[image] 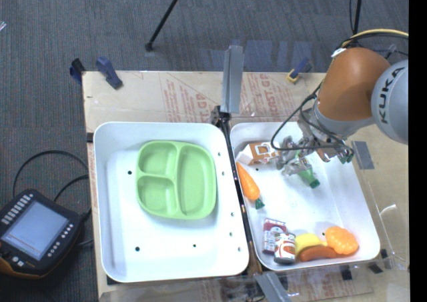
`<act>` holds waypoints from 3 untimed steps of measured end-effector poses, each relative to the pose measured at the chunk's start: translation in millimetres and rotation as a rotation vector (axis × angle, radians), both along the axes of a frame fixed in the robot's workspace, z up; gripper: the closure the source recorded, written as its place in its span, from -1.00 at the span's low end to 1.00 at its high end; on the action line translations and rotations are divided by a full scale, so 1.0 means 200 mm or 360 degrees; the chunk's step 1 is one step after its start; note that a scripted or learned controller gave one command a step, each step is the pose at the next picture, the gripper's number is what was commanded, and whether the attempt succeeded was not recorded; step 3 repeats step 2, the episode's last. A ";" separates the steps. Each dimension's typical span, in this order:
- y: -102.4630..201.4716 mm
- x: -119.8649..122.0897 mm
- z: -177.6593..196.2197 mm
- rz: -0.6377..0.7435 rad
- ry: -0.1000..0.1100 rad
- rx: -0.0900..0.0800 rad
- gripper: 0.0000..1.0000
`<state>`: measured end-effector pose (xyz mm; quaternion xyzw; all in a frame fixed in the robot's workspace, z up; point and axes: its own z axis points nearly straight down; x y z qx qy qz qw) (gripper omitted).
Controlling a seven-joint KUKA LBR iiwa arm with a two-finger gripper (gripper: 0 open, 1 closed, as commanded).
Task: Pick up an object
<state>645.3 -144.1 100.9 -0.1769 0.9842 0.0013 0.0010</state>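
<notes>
The left bin (113, 254) holds a green tray (177, 179) with three compartments, lying flat; it looks light and stiff but broad, awkward for a two-finger pinch except at its rim. In the right bin (353, 207), against the left wall, lies a carrot (249, 185), probably a hard, smooth plastic toy, light and apt to slip. Its long axis runs from upper left to lower right, with the green end toward the lower right; a pinch across its thick middle looks safest. Above it sits a small orange carton (259, 153), light and likely crushable. Near the front are a small can (279, 239), then a yellow piece (307, 241), and an orange fruit (341, 240), close together.

The tool (298, 159) hangs low in the far part of the right bin, with a small green thing (309, 178) just beside its tip. Whether it is open or closed, or touching that thing, I cannot tell.
</notes>
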 end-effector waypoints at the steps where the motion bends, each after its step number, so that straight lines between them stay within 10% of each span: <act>1: -0.24 0.00 0.45 0.0445 -0.0008 -0.0001 1.00; 2: -0.33 0.00 0.70 0.1005 -0.0010 -0.0002 1.00; 3: -0.33 0.00 0.70 0.1005 -0.0010 -0.0002 1.00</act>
